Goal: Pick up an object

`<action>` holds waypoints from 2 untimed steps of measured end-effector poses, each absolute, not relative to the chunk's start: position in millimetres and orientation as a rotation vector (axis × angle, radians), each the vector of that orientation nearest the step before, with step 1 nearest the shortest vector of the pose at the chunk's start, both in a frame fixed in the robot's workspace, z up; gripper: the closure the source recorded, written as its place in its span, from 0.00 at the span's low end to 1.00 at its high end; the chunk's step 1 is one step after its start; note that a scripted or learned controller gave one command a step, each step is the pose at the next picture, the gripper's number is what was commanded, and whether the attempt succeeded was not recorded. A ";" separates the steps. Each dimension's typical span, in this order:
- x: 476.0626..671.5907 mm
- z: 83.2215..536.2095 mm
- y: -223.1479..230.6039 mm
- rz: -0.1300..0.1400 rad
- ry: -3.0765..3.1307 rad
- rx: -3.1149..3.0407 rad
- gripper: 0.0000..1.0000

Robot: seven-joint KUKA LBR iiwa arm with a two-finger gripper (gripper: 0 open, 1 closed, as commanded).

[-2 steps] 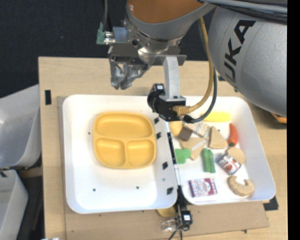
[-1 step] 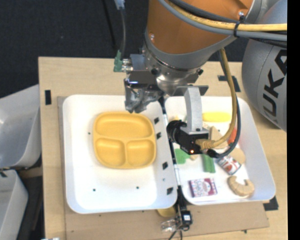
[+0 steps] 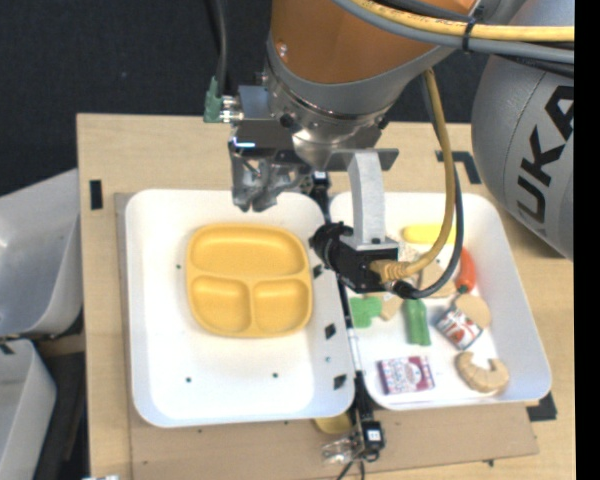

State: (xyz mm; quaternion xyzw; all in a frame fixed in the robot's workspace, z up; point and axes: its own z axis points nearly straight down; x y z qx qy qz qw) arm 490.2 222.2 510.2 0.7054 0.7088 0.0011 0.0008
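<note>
Two bins, with my gripper (image 3: 263, 186) poised over the far rim of the left bin (image 3: 150, 368).
I hang just beyond the yellow divided plate (image 3: 248, 278), which lies flat and alone mid-bin with bare white floor on its near and left sides. Whether my gripper is apart or together I cannot tell, and I judge nothing picked yet. A green block (image 3: 416, 321), red-and-white can (image 3: 458, 328), purple packet (image 3: 405, 375) and tan ring piece (image 3: 483, 372) crowd the right bin (image 3: 528, 338), close to each other and its walls. The plate's raised rim seems the freest edge to take, though the wall between the bins runs close along its right side.
</note>
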 end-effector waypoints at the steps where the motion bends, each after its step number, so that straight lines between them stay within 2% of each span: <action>1: 489.8 494.5 216.0 -0.003 2.222 2.220 1.00; 2: 489.9 447.4 148.0 -0.007 2.216 2.227 1.00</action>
